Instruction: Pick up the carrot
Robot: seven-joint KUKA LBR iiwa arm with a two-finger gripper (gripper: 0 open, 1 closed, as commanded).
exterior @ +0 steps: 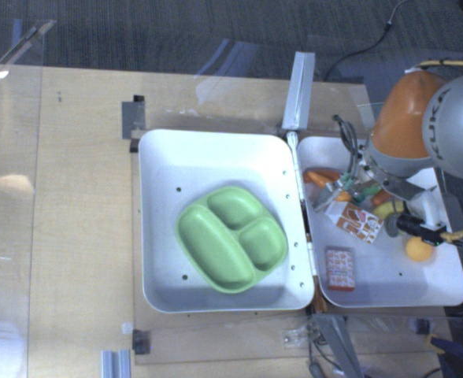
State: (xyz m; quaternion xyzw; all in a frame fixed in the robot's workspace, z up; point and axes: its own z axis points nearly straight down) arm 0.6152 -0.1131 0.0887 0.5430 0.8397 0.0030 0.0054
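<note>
The carrot (319,177) is an orange piece lying at the far left of the right bin (444,286), close to the wall between the bins. My gripper (338,193) is low in that bin, just right of and below the carrot, and its body covers the carrot's near end. The grey arm with the orange band (405,120) reaches in from the right above it. I cannot make out whether anything is held.
The left bin (161,164) holds a green divided plate (231,237). In the right bin lie a patterned packet (360,224), a small red-patterned box (339,267), a yellow round fruit (419,249) and a green-yellow item (383,208).
</note>
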